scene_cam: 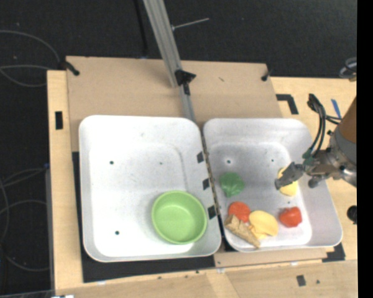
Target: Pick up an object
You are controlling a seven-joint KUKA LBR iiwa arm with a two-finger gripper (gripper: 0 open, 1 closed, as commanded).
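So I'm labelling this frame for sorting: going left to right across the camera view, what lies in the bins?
Green bowl → green lumpy piece → yellow piece → red piece. The gripper sits farthest right, over a small yellow item. I left out the orange-red and tan pieces, which overlap their neighbours.

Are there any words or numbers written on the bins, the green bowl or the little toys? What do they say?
None can be read.
The two shallow white bins: bare, apart from small dark spots.
The round green plastic bowl: plain, unlabelled.
The small green, red and yellow toys in the right bin: plain, no writing.
The black corner marks on the tan board are shapes, not letters.
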